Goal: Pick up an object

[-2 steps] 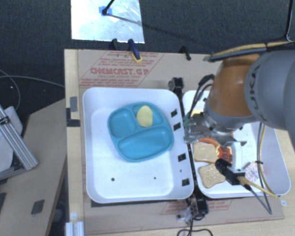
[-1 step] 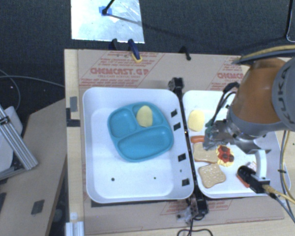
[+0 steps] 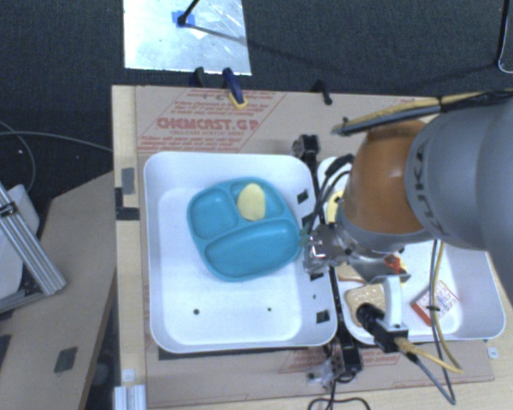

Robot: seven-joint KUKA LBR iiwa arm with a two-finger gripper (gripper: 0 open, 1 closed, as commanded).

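Camera view gives me the grey arm (image 3: 462,178) above the right white bin (image 3: 483,314); whether its tool grips anything I cannot tell. A yellow oval object (image 3: 251,201) lies in the blue divided plastic plate (image 3: 242,229) inside the left white bin (image 3: 179,314).

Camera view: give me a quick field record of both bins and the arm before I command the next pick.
left bin: holds a blue divided plate
plate contents: a yellow object in its upper right compartment
right bin: holds a tan flat item and a white packet with red print
arm: over the right bin, covering much of it
gripper: hidden under the wrist, state unclear
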